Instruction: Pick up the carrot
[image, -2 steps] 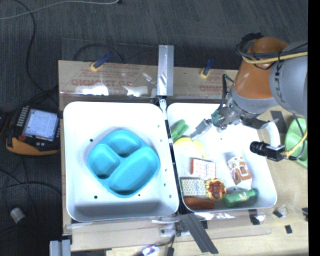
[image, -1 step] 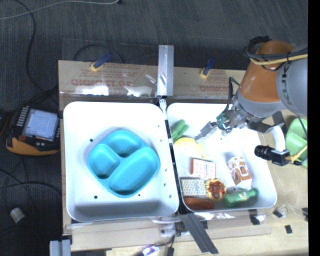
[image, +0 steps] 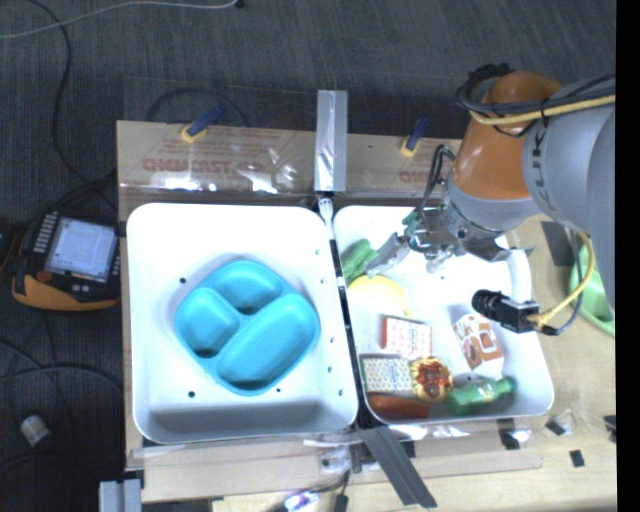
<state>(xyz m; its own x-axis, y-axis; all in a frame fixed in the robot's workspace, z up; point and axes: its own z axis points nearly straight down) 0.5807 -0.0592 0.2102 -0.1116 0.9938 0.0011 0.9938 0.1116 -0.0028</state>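
Note:
The carrot (image: 400, 407) looks like the orange-red elongated piece lying along the front wall of the right bin (image: 530, 330), partly hidden behind a patterned box (image: 384, 374). My gripper (image: 396, 254) hangs over the back left corner of that bin, reaching left from the orange-banded wrist (image: 490, 170). It sits just above a green item (image: 354, 256) and a yellow item (image: 376, 294), well back from the carrot. Nothing shows in its grasp.
The right bin also holds a red-and-white box (image: 405, 336), a white-and-orange packet (image: 480, 341), a red-yellow item (image: 431, 376) and a green item (image: 480, 392). A blue divided plate (image: 247, 322) lies in the left bin (image: 150, 300).

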